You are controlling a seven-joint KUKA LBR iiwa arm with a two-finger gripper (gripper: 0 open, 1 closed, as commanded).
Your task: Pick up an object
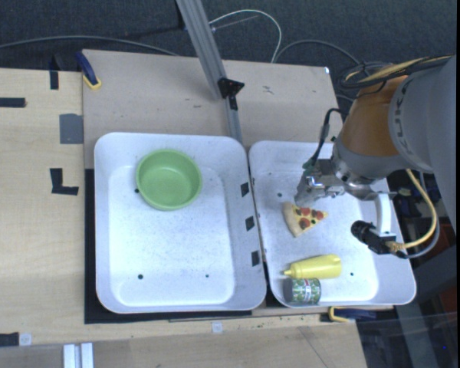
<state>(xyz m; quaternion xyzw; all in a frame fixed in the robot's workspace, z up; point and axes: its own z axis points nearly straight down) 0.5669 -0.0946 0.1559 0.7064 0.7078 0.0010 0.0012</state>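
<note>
The pizza slice toy [303,219] is lying flat near the middle of the right bin [272,159], its pointed end turning toward the bin's near left corner and its crust end toward the arm. It looks like the likeliest target, since the gripper [313,195] is hanging just above its far edge, at the slice's upper side. Whether metal is touching the toy cannot be told from this slanted view; the two are overlapping in the picture, which may be height and not contact. How wide the pincer is standing is also beyond telling: its tip is a small dark-and-silver cluster, and no gap can be made out. Nothing is showing as gripped, so I am judging the slice to be resting on the bin floor, not lifted.

Outward from there, a yellow mustard bottle [314,267] is lying on its side toward the bin's near edge, well apart from the slice, and a small green can [302,290] is sitting just beside it against the near rim. Both are leaving the slice free on all sides, which favours a straight descent. The slice is thin and flat, so a grasp will probably need the tip pressed low.

The left bin [107,282] is carrying a green bowl [169,179] upright near its far left corner, out of the arm's way.
</note>
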